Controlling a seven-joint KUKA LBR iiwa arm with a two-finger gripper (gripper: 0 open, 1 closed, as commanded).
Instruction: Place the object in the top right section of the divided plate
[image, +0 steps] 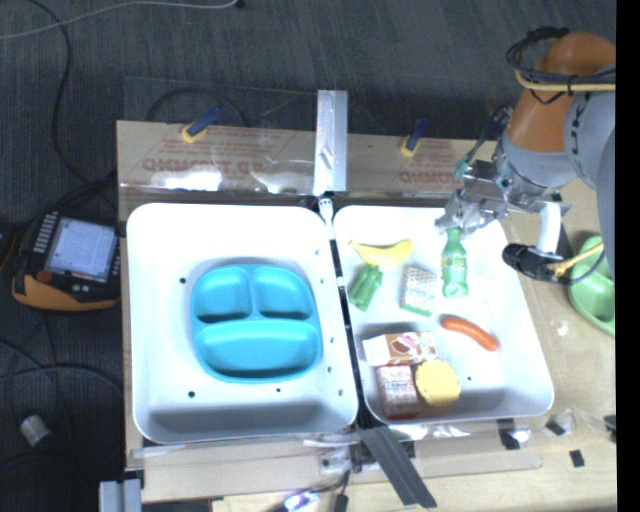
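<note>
The blue divided plate (258, 320) lies in the left bin (160, 400), with two small sections at its far side and one large section at the near side. My gripper (463, 218) hangs over the far part of the right bin (530, 380), right above the top of a green bottle (455, 268). The bottle lies flat on the bin floor, with its neck pointing at the gripper. Whether the gripper touches the bottle cannot be made out.
The right bin also holds a yellow banana (381, 250), a green vegetable (364, 287), a silvery packet (419, 290), an orange sausage (470, 333), two small boxes (398, 365) and a yellow round piece (437, 382). A green object (597, 290) sits outside the bin at right.
</note>
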